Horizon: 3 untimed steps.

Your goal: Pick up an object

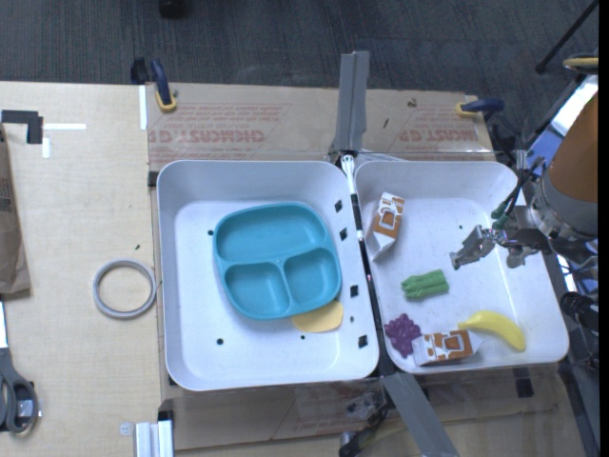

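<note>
Plastic toy food is what you have to choose from in the right bin [533, 346], and the green pickle-shaped piece [424, 285] is the nearest candidate. It lies flat on the bin floor near the middle, its long axis running roughly left to right with a slight tilt. You should expect it to be light, stiff and somewhat slick, with a ridged skin that may give the pads a little purchase. Take it across its short width at mid-length; a grip near either rounded end will likely squirt it out.

The gripper [473, 248] hangs above and to the right of that piece, apart from it, with nothing between the fingers. The view is too small and cluttered around the tips for you to judge whether the jaws stand wide or narrow, so treat that as unknown.

Other options sit further off: a yellow banana [497, 328] near the front right corner, a purple grape bunch [402, 332] touching a small orange-and-white carton [445, 347] at the front, and a second carton [385, 222] leaning close to the left wall. The crowded pair at the front looks awkward to reach cleanly.

The left bin [181, 284] holds a blue divided plate [276, 260] over a yellow disc [321, 319].
</note>
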Each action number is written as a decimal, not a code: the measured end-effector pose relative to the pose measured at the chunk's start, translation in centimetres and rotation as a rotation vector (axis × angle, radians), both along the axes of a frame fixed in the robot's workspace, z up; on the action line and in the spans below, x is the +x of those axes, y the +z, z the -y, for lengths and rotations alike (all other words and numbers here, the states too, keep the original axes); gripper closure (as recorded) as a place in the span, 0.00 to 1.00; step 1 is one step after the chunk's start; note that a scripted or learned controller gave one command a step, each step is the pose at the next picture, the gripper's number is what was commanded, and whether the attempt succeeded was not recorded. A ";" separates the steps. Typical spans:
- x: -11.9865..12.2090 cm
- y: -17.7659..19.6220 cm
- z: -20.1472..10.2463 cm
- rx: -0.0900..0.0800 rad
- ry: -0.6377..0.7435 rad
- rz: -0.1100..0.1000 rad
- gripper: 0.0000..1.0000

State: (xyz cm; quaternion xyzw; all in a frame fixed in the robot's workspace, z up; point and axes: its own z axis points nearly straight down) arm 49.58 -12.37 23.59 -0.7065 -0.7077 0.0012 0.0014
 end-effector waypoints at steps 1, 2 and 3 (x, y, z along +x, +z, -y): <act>-1.9 -8.2 -2.6 0.001 0.153 0.000 0.00; 1.0 -12.2 -1.2 0.002 0.481 0.001 0.00; 4.4 -14.4 1.0 0.000 0.559 0.004 0.00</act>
